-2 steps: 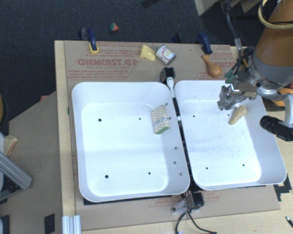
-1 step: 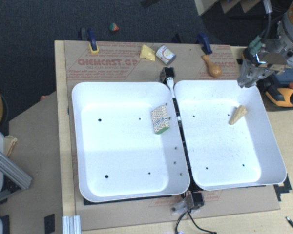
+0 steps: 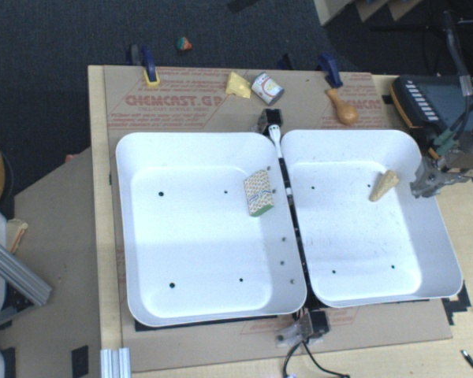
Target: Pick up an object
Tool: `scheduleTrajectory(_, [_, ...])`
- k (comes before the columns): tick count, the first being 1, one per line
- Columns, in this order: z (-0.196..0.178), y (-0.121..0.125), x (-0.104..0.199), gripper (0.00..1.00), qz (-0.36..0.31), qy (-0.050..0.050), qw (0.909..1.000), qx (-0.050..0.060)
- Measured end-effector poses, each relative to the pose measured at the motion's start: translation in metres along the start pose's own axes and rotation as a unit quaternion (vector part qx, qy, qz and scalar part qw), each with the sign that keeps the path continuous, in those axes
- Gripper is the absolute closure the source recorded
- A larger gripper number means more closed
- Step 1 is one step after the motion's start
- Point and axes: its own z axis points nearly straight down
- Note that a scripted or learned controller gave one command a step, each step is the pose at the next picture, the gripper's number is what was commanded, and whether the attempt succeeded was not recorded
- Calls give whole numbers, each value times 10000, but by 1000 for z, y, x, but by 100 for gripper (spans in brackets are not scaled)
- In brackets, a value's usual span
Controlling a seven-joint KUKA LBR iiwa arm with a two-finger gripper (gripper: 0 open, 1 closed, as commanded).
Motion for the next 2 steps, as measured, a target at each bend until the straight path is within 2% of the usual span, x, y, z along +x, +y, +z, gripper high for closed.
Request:
scheduleTrajectory(1, [-160,-2,-20,100,-34,-35,9999,-150])
scheduleTrajectory(2, [-53,-2,32,100,-62,8,10000,14])
